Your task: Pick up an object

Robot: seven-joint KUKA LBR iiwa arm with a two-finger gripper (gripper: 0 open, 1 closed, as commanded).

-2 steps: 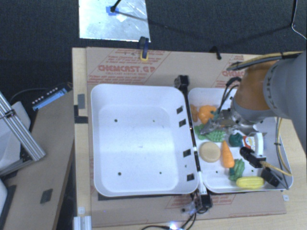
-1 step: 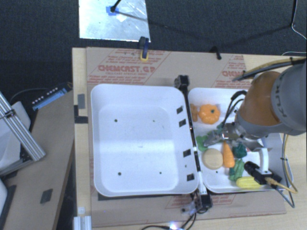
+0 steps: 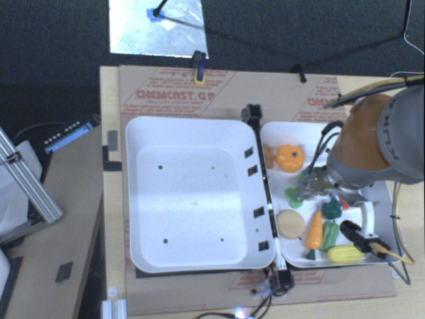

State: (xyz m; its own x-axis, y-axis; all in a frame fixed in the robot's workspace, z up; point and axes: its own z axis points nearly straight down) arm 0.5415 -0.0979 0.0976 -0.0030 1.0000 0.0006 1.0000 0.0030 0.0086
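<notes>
Across the table's left side, the left bin (image 3: 192,198) lies bare, while the right bin (image 3: 279,135) crowds a round cream piece (image 3: 290,224), an orange pumpkin (image 3: 290,157), a carrot (image 3: 314,230) and a yellow corn cob (image 3: 345,252). Over these the hand (image 3: 312,186) hangs low, and I cannot tell its grip. Packed neighbours likely cause trouble: a descent could nudge one aside or pinch two together.

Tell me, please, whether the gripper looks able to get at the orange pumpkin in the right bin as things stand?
Probably yes. The pumpkin lies uncovered near the right bin's far end, nothing stacked on it, and the gripper hovers just beside it.
</notes>
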